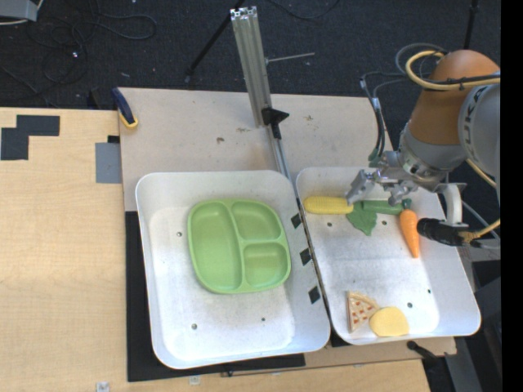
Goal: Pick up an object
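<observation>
Camera view: my gripper [377, 188] hangs at the right bin's [458, 321] 12 o'clock edge, over the corn [328, 206] and its green husk [365, 216]; I cannot tell how my fingers stand. The carrot [409, 233] lies at 2 o'clock, the pizza slice [359, 309] and lemon [389, 322] at 6, with bare floor between them. The left bin [163, 333] holds a green plate [239, 245].

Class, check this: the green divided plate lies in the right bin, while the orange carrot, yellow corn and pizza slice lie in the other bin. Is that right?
Not quite. The camera view shows the green divided plate in the left bin; the orange carrot, yellow corn and pizza slice lie in the right bin.
</observation>
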Tool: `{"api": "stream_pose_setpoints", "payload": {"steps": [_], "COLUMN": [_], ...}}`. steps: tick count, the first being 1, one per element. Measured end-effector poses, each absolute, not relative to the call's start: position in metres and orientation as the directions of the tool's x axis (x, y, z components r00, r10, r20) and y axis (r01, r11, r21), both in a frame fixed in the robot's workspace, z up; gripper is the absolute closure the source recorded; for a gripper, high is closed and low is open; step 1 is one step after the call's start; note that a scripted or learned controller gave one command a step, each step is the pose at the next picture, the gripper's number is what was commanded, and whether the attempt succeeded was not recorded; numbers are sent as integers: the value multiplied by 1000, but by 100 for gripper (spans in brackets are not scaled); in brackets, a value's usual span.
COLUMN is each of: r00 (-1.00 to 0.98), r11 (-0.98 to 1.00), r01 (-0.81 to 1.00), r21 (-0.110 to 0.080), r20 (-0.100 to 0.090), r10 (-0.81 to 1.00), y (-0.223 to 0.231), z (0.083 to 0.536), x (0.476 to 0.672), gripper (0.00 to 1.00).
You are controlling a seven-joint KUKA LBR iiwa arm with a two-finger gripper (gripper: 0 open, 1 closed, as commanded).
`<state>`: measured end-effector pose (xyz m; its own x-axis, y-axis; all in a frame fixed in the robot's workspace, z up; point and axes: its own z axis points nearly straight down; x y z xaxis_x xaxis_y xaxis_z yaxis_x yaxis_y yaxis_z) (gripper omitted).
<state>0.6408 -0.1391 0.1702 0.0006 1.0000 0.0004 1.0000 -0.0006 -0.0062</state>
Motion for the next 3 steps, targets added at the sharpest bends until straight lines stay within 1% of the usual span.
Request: {"api": "stream_pose_setpoints", "payload": {"steps": [1, 2, 3], "r00": [1, 2, 2], "r11": [-1, -2, -2], "r01": [1000, 1000, 1000], "r21": [-7, -4, 2], "r20": [1, 0, -1], "r10": [1000, 1000, 1000], "y": [-134, -135, -142], "z": [109, 123, 169], "x": [633, 634, 638], "gripper": [0, 100, 100]}}
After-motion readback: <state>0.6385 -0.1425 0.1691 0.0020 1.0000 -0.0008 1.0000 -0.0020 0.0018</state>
